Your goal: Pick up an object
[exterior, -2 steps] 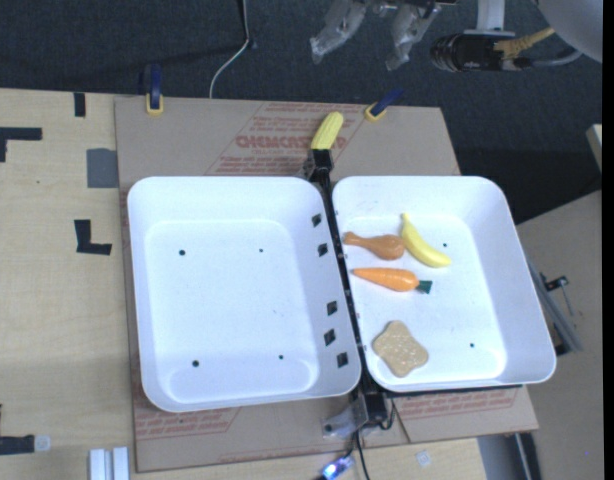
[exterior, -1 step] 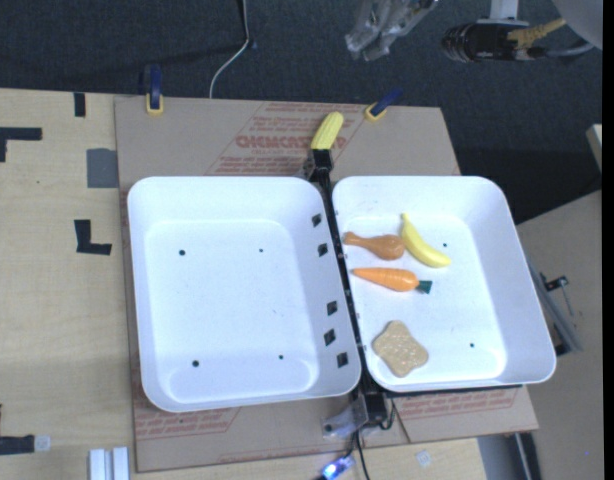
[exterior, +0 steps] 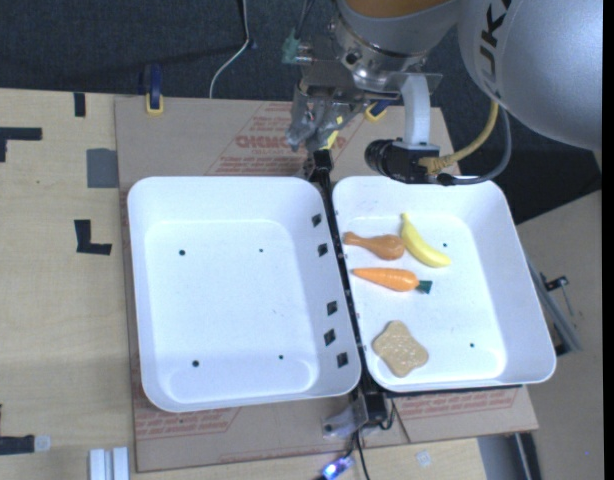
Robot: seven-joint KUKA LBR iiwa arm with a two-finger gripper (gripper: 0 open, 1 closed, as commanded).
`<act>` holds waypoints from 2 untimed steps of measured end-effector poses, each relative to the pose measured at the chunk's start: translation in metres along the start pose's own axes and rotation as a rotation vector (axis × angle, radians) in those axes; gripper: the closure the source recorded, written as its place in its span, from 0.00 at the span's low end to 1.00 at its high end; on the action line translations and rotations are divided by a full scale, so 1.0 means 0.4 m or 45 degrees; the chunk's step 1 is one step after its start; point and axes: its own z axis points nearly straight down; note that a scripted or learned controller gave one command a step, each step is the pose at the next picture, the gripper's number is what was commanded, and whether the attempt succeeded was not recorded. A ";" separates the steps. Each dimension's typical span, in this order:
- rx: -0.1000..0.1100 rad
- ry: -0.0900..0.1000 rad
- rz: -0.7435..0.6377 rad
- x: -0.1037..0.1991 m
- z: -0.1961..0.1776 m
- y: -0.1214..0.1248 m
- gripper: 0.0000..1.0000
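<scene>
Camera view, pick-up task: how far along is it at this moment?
Nothing looks done: the yellow plastic banana, brown toy chicken drumstick, orange toy carrot and tan toast-shaped piece all lie in the right-hand white bin. In hand: nothing visible; the gripper hangs above the bins' far edge, over the cardboard. Left: descend to one item, grasp it and lift.

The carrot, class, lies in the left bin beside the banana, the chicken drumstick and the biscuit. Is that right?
Not quite: the camera view shows the carrot in the right bin, beside the banana, the chicken drumstick and the biscuit.
</scene>
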 end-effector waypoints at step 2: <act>-0.011 -0.002 0.003 0.254 0.074 -0.136 1.00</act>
